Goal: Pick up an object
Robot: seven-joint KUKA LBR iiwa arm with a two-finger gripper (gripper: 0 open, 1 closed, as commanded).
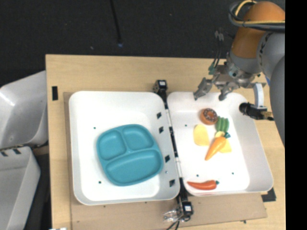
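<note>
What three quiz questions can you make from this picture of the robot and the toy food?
1. True or false: the blue tray lies in the left bin.
2. Which toy lies nearest the front edge of the right bin? A) carrot B) chili C) donut
3. Fill in: the claw hangs over the right bin's ____ edge, with nothing between its fingers.

Key: 1 true; 2 B; 3 back.
</note>
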